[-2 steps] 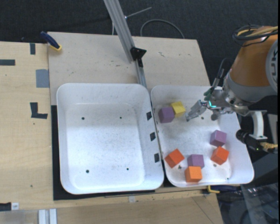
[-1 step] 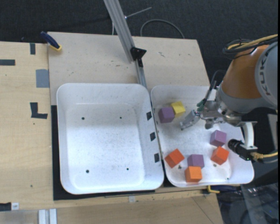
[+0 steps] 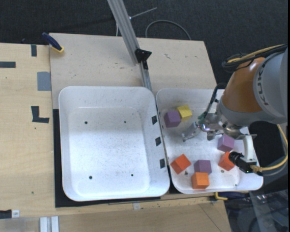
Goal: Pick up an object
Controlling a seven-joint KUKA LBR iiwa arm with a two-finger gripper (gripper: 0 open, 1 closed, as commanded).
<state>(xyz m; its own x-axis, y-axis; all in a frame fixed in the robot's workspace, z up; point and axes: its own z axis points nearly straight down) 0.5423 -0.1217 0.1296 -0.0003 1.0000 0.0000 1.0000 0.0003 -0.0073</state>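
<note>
- Camera view: two shallow white bins sit side by side on the bench; the left bin (image 3: 67,129) holds no blocks, and the right bin (image 3: 203,96) holds all of them.
- The arm (image 3: 253,88), grey with an orange band, comes in from 3 o'clock and bends down over the right bin.
- The gripper (image 3: 198,129) hangs low near the middle of the right bin; its metal fingers are small and blurred, and I cannot tell whether they are spread or closed. No block can be seen between them.
- At 10 o'clock from the gripper, a purple cube (image 3: 172,118) and a yellow cube (image 3: 184,112) sit touching each other.
- At 4 o'clock from the gripper, just beside the wrist, lies a lilac cube (image 3: 226,142); below it, an orange-red cube (image 3: 226,162) sits by the bin's right wall.
- Towards 6 o'clock, along the bin's near edge, lie an orange cube (image 3: 181,163), a purple block (image 3: 202,166) and, touching it, another orange block (image 3: 200,180).
- A metal pole (image 3: 125,23) slants across the bench from 12 o'clock down to the gap between the bins.
</note>
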